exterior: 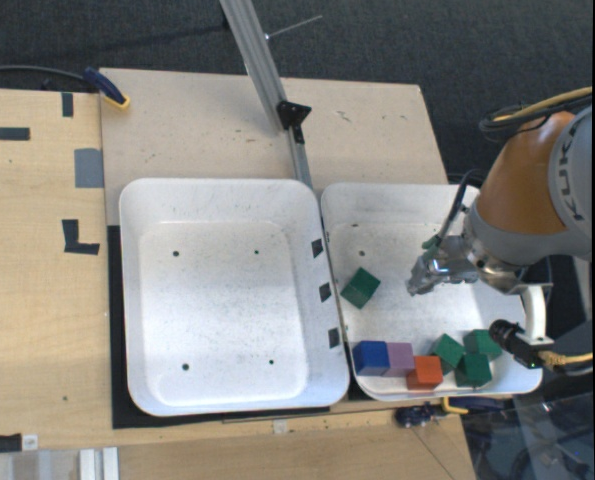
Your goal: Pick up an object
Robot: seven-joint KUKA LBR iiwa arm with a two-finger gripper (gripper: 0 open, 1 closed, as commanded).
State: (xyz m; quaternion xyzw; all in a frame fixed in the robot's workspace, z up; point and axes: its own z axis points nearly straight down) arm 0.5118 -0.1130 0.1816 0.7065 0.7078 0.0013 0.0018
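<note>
From above, two white bins sit side by side — the left bin (222, 293) and the right bin (397, 213). The right one holds seven blocks: four green, one blue (371, 356), one purple (400, 357), one orange (426, 371). One green block (360, 288) lies apart near the middle; the other six cluster along the near wall. The gripper (424, 274) hovers just right of the lone green block — whether it is parted or closed cannot be told.
</note>
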